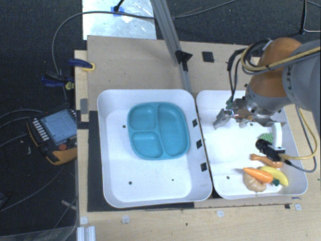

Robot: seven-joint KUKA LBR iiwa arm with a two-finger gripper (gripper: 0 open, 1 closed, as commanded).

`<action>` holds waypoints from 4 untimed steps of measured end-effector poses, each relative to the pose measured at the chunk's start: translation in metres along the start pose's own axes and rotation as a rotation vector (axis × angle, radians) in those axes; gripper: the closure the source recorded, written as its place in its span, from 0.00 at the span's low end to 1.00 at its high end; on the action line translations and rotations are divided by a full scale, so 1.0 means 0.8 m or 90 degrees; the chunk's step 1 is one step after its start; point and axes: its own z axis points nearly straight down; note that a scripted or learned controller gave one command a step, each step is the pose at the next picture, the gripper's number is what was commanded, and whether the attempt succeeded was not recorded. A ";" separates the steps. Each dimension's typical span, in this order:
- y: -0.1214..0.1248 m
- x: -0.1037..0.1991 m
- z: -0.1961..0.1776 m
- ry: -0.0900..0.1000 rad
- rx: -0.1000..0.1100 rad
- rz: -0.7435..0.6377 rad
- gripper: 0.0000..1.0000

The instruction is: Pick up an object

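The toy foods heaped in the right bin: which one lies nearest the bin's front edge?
The tan, lumpy piece. It sits lowest in the heap, just under the orange carrot and left of the yellow banana.

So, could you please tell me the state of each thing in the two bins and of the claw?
Blue three-compartment plastic plate: lying flat in the left white bin, nothing on it.
Pile of toy food, orange carrot, yellow banana and others: heaped in the right white bin's near right corner.
Claw: over the right bin, holding nothing visible, apart from the pile.
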 end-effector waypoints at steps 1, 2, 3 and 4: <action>-0.012 0.003 0.061 0.000 0.000 0.000 0.00; -0.009 0.003 0.043 0.000 -0.005 0.000 1.00; -0.014 0.001 -0.013 0.000 -0.005 0.000 1.00; -0.013 -0.005 -0.069 0.000 -0.006 0.000 1.00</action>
